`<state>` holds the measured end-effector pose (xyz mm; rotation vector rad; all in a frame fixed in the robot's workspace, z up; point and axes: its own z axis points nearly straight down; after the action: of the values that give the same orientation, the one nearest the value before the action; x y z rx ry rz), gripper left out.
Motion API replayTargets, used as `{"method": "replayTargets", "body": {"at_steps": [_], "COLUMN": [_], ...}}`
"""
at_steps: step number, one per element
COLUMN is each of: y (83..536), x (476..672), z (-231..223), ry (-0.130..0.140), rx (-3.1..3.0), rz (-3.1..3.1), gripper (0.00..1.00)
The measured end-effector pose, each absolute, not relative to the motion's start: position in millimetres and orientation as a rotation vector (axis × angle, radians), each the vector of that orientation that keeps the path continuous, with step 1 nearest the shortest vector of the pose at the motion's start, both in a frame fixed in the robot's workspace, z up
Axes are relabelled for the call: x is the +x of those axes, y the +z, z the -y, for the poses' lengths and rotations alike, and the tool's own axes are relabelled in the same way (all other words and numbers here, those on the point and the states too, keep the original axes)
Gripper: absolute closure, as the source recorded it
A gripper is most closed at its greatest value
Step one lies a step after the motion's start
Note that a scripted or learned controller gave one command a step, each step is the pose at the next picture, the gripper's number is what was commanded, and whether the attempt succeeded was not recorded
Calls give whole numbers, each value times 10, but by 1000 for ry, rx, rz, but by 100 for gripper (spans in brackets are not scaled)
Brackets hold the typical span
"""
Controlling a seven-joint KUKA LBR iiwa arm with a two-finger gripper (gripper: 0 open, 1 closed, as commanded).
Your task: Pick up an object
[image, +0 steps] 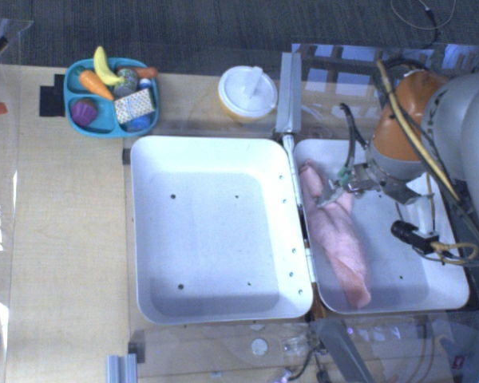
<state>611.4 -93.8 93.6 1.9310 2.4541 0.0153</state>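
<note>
A long pink soft cloth-like roll (335,242) is seen lying along the left side of the right white bin (431,290), the gripper (333,191) poised at its upper end, its grasp impossible to tell.

I see a robotics lab: two shallow white plastic bins (144,214) on a pale wooden bench (56,238), loose cabling (419,10).

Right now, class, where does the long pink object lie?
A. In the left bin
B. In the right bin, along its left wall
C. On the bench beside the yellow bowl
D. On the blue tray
B: the pink object stretches along the left wall of the right bin, with the gripper at its upper part.
</note>
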Motion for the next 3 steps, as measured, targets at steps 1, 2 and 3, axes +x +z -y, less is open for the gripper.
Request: {"method": "replayTargets", "body": {"at_steps": [1, 2, 3], "y": [927, 1521, 913], "x": [6096, 6160, 6148], "z": [1051, 1345, 1198], "ry": [20, 4, 10], "rx": [2058, 1998, 1858], "rz": [-2356, -2417, -2517], "gripper": [0, 0, 0]}}
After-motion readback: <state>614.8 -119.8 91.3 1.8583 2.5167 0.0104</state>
